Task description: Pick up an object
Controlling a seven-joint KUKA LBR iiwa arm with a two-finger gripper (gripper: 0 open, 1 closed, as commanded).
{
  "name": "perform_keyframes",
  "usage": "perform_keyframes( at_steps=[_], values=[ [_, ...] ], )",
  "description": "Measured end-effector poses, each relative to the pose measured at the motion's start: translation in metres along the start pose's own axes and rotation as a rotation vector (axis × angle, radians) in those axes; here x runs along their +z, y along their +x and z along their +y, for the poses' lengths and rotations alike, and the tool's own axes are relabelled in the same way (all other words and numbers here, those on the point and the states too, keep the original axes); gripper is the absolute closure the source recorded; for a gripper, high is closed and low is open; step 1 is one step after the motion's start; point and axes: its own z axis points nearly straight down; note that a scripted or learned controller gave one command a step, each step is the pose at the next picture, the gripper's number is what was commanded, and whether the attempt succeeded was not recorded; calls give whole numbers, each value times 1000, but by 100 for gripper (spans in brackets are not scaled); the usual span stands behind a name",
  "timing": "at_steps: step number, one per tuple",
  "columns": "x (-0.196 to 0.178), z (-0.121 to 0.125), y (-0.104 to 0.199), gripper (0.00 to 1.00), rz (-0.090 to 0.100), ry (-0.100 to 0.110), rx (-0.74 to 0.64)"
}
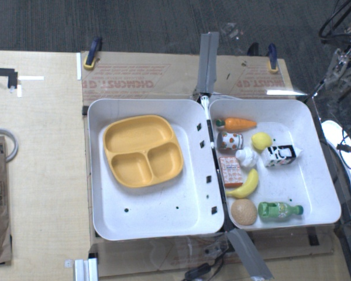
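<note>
Bins side by side on the bench, toy food on the right, a plate on the left.
The right bin (323,177) holds the objects to pick: a carrot (238,123) at the far end, a small red-and-white cup (230,140) and a lemon (261,140) below it, and a cow-patterned carton (279,154) lying on its side beside a crumpled white item (245,155). A red packet (230,170) and a banana (246,184) lie nearer, then a round tan bun (243,211) touching a green bottle (279,210). The left bin (95,180) carries a yellow divided plate (143,150). Whether the gripper is apart or together cannot be told.
</note>
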Motion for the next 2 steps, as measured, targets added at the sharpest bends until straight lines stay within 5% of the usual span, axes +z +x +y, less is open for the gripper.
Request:
perform_keyframes(
  at_steps=[2],
  values=[
    [-57, 4, 3, 100, -1, 0, -567]
  ],
)
